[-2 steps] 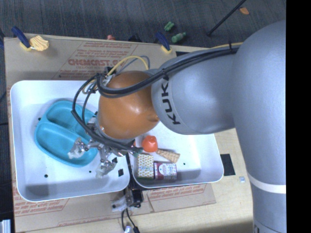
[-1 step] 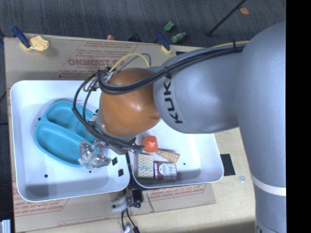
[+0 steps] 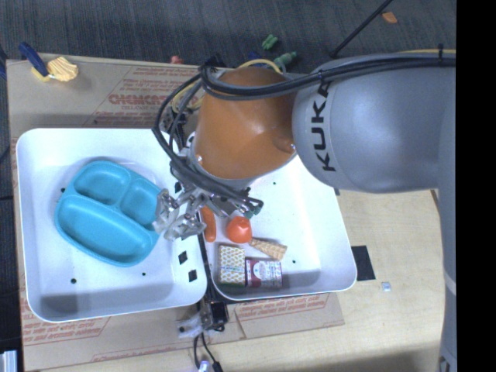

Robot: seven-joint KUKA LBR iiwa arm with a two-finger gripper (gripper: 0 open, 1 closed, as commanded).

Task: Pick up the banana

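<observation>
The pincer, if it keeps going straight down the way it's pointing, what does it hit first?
Probably the raised white rim between the two bins, beside the blue divided plastic tray; the pincer hangs about there, though depth is unclear.

A bench covered with brown printed cardboard carries two shallow white bins. The left bin sits left of the gripper, the right bin to its right; their inner walls touch below it.

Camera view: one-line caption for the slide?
KUKA arm reaching in, gripper low at the seam between bins, beside blue tray and small food items.
</observation>
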